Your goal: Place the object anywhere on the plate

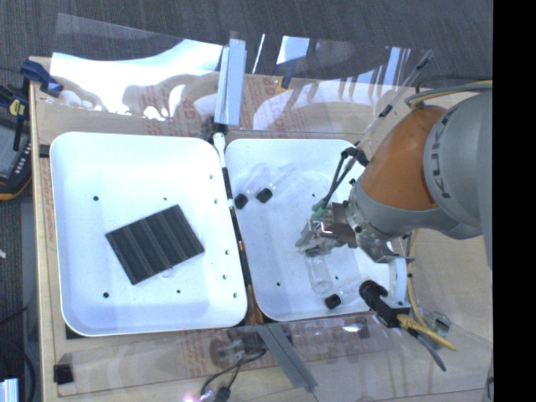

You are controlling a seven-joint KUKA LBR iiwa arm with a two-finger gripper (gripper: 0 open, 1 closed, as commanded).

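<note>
**Operator:** The jaws I can't read from here. The gripper (322, 235) is a blur of metal under the wrist, and I can't tell whether they stand apart or together.

**Second:** Where's the object?

**Operator:** I take it to be the clear bottle-like piece (318, 275) with a black cap, lying in the right bin (276, 296) just below the gripper. I can't say if they touch. There's another clear piece (277, 177) near the bin's far side.

**Second:** And the plate?

**Operator:** The dark ridged plate (155, 243) lies flat in the left bin (92, 166), well apart from the arm.

**Second:** So which step?

**Operator:** The pick, I judge. Nothing is on the plate. Next I need a sure grip on the clear piece, a lift above the wall between the bins, then a carry across to the plate.
</note>
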